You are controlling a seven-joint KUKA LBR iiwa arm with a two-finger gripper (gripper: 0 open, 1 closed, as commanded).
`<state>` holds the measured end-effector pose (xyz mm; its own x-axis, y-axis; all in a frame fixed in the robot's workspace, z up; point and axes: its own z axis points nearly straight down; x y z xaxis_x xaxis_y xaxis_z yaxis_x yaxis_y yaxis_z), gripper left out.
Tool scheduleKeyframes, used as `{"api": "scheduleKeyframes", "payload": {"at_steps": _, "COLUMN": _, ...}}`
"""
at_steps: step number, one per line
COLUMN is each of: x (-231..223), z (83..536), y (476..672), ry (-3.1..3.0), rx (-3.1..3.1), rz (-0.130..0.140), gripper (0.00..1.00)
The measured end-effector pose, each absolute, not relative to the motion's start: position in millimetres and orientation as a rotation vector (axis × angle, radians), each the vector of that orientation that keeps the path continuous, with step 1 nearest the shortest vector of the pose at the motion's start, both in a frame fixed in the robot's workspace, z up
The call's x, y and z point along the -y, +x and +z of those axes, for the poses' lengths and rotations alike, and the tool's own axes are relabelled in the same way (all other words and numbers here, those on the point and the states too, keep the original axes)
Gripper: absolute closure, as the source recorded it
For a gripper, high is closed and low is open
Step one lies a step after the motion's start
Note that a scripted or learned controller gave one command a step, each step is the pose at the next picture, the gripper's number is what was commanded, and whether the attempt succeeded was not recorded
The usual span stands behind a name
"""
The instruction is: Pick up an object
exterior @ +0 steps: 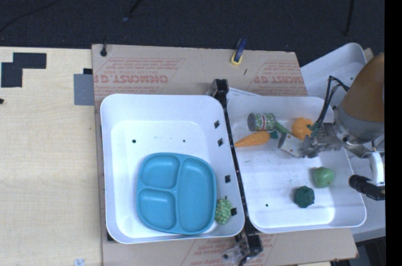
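Two white bins side by side on cardboard sheet (188,70) over tabletop (44,151).

Left bin (119,114): blue three-compartment plate (177,193), near-centre; green knobbly piece (222,210) just beside plate's right edge, at bin's near-right corner.

Right bin (264,214):
- can (261,121), grey with green end, lying on its side, far-left area.
- carrot (252,139), orange, lying just near of can, pointing left.
- orange fruit (301,127), far part, right of can, close to end effector.
- small green stick-like piece between can and orange fruit; kind unclear.
- pale green round item (323,177), right side, near of end effector.
- dark green lump (304,197), near-right area, just left and near of pale green item, apart from it.

Arm (369,92): grey with orange band, entering from right, over right bin's far-right part.

End effector (308,146): low in right bin, just near of orange fruit, right of carrot. Finger state: cannot tell; too dark and blurred. Nothing seen between fingers.

Outside bins: yellow-and-blue clip (238,52) at far edge of cardboard; black clamp (220,87) at far end of seam between bins; black shapes on tabletop at far left.
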<state>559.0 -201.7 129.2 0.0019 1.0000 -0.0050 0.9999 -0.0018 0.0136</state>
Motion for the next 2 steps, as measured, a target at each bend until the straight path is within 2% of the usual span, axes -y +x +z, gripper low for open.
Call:
{"api": "scheduleKeyframes", "payload": {"at_steps": 1, "x": 200.3, "z": 185.4, "y": 569.4, "ry": 2.219, "rx": -2.221, "rz": 0.003, "gripper": 1.0}}
{"api": "scheduleKeyframes", "payload": {"at_steps": 2, "x": 201.2, "z": 230.5, "y": 570.0, "ry": 2.219, "rx": -2.22, "rz": 0.003, "gripper": 1.0}}
